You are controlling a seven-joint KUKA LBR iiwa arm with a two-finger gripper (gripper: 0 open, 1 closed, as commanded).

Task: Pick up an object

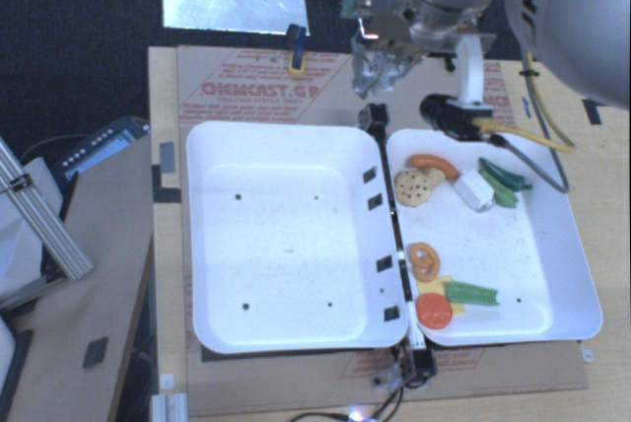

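Where the board (258, 87) reads "CHEMCAST GP", the claw (375, 87) hangs — grip state unclear.

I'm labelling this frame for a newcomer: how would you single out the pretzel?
Look in the right bin, along its left wall beside the divider. Below the cookie and above the red tomato lies the pretzel: the one orange-brown twisted loop with holes through it.
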